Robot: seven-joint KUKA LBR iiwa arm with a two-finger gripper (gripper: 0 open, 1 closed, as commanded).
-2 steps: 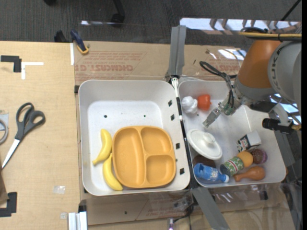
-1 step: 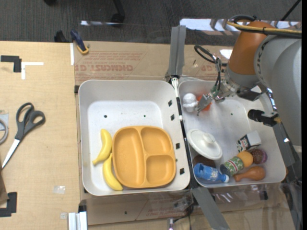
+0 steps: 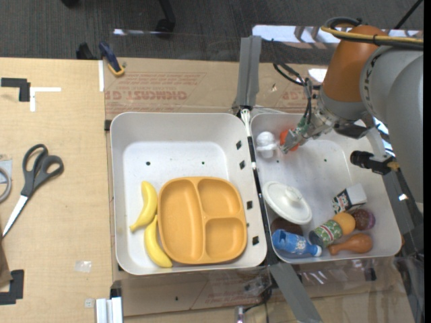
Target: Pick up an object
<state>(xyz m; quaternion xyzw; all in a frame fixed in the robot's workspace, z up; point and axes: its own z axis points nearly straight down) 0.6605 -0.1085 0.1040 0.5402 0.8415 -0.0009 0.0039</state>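
Two white bins [image 3: 121, 200] are sitting side by side, and your gripper [image 3: 291, 142], jaws unreadable, is hovering beside the small white object [image 3: 265, 143] in the right bin [image 3: 323, 160], so you are needing a centred descent.

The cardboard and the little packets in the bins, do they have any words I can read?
Cardboard sheet behind the bins: large red print, seen upside down and too faint to read for sure.
Small black and white carton in the right bin: print too small to read.
Green can: label too blurred to read.
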